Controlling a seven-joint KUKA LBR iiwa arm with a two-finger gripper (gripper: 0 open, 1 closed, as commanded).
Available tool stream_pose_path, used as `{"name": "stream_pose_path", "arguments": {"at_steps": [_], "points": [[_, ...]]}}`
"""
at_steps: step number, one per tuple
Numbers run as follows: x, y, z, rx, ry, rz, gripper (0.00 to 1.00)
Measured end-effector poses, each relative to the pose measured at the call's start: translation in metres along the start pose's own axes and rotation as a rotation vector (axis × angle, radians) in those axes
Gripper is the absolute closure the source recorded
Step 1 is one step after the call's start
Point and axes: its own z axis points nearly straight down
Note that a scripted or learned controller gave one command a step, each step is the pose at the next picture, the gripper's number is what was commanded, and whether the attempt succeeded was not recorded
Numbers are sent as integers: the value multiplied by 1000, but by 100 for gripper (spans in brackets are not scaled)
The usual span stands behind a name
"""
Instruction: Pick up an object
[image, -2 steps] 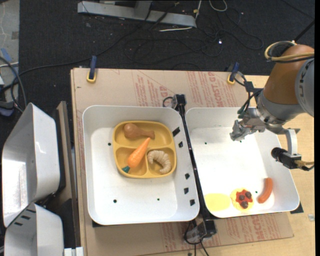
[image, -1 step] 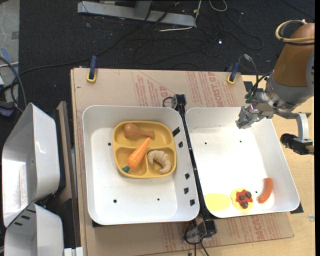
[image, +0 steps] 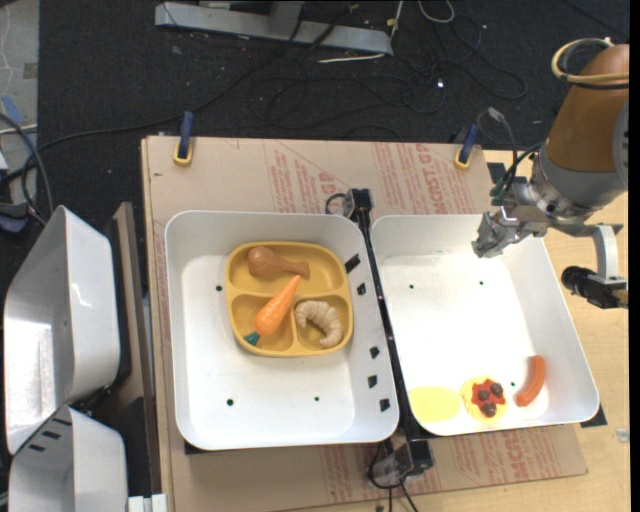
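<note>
Camera view: the claw hangs over the far edge of the right bin; whether it is open or closed cannot be told. Along that bin's near edge lie a sausage, a small tart and a yellow disc. The left bin carries a yellow divided plate with a drumstick, carrot and shrimp.

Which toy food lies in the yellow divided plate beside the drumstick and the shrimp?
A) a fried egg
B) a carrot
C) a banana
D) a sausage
B: in the yellow divided plate in the left bin, an orange carrot lies slanted between the drumstick and the shrimp.
</note>
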Motion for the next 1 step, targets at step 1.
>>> {"name": "stream_pose_path", "arguments": {"at_steps": [1], "points": [[52, 0, 8, 3, 2, -3, 100]]}}
